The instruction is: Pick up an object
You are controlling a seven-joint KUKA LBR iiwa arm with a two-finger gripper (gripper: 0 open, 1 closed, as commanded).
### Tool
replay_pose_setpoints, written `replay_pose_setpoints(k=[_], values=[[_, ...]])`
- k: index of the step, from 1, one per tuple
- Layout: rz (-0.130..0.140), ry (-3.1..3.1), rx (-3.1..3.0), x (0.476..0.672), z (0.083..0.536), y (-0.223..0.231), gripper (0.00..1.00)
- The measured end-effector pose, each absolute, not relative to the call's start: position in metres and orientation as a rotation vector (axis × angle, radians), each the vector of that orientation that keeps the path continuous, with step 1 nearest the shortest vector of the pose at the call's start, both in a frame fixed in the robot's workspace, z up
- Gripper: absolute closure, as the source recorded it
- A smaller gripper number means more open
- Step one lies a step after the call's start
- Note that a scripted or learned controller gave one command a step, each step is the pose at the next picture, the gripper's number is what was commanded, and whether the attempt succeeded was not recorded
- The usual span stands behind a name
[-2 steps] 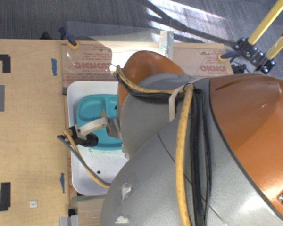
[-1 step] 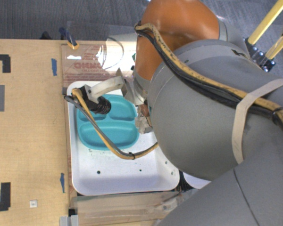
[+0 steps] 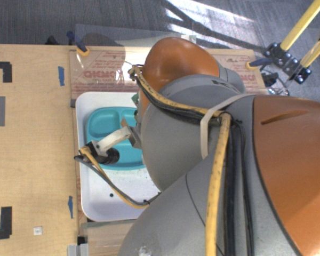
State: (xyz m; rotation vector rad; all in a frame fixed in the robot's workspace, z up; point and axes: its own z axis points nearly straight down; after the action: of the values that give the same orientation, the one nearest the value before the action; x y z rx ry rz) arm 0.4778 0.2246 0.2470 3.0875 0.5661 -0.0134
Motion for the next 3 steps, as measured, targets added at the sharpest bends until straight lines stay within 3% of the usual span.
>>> replay_pose_setpoints(k=[1, 2, 3], values=[[0.005, 0.319, 3.132, 0.48, 0.09, 0.227, 1.0], [0.015, 0.661, 3.075, 0.48, 0.362, 0.225, 1.0], [-0.005, 0.316, 3.123, 0.479, 0.263, 0.225, 1.0]])
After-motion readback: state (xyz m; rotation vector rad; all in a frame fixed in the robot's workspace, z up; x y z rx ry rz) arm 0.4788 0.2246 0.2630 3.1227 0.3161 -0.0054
